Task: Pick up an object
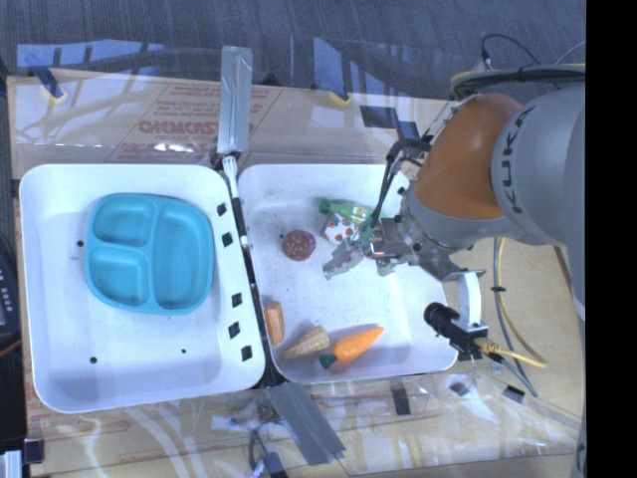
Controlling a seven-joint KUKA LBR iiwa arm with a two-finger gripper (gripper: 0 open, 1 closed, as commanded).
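Clear film [149,436], creased and glinting, is seen stretched over the bench's near edge, with a grey strip [304,421] lying on it just below the gap between the two bins. In the right bin [299,182] a carrot [355,345], a pale cone [306,343] and an orange piece [275,322] are lined along the near wall. Further in, a dark red disc [298,245] lies by itself on the white floor, and beyond it a green-and-white packet [343,221] lies near the far wall. The gripper [338,263] is held low over this bin, just right of the disc and just below the packet; its fingers appear slightly parted with nothing gripped between them. On the arm's grey shell the letters "KU" can be read. The left bin [45,277] bears a blue divided tray [151,253]. Beyond both bins brown card [139,118] with faint red print, not legible, is laid under the film, and a metal bar [235,103] stands at the bins' join. Dark ribbed flooring [199,8] is seen at the far edge.
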